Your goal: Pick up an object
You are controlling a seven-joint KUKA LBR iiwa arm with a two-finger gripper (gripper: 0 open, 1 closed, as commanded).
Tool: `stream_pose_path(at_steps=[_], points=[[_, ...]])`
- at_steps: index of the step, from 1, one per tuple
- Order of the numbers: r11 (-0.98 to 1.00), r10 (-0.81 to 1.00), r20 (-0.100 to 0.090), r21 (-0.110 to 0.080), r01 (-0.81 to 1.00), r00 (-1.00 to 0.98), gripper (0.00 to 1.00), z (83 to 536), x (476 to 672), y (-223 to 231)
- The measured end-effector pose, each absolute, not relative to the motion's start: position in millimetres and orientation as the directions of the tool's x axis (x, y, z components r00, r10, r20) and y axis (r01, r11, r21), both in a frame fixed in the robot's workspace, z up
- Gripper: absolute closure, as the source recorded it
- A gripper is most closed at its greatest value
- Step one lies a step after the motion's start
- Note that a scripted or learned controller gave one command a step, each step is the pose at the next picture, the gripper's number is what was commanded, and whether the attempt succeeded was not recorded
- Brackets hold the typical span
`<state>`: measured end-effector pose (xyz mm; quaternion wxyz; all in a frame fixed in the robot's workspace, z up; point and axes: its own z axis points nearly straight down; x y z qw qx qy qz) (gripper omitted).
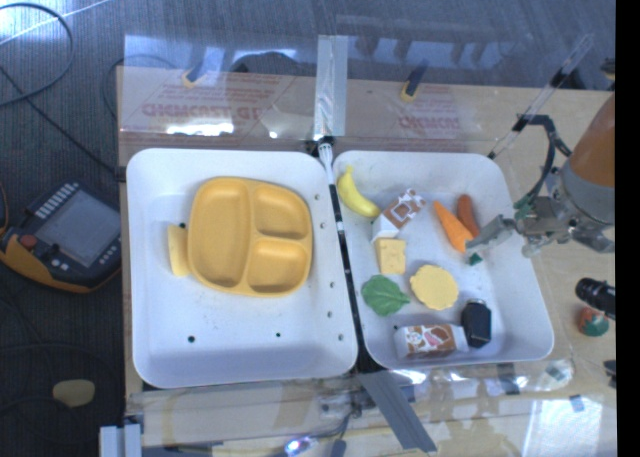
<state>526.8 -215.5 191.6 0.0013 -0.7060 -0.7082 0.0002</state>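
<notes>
At the far left of the frame, on the dark floor, an orange-edged control pendant (62,238) lies with its screen up. The desk (250,100) takes up the middle, carrying two white bins side by side. The left bin (160,345) holds a yellow divided tray (250,235) set slightly tilted in its centre, with a pale yellow block (177,251) tucked against the tray's left edge.

The right bin (520,315) holds the loose objects. In its upper left corner sits a banana (355,195), and just right of it a small brown-and-white carton (402,211). Below the carton lies a yellow cheese wedge (391,256), and below that a green leaf (384,295) touching a round yellow cookie-like disc (435,287). Further right, in the upper part of the bin, an orange carrot (452,226) and a reddish sausage (467,211) lie side by side at a slant. Along the bottom wall rests a second brown-and-white carton (430,340) on its side, with a black object (477,323) just beside its right end.

At the right edge of this bin hangs the claw (482,242), reaching in from the arm with its orange band (605,150). It is just right of the carrot, with nothing visible between its fingers; how wide they stand I cannot tell.
</notes>
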Motion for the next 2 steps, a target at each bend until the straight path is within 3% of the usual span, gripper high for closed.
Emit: stream_pose_path(at_steps=[1, 2], points=[[0.127, 0.992, -0.002, -0.001, 0.992, -0.127, 0.00, 95.8, 617.9, -182.2], [0.129, 0.992, -0.004, -0.003, 0.992, -0.129, 1.00, 104.5, 617.9, -181.6]])
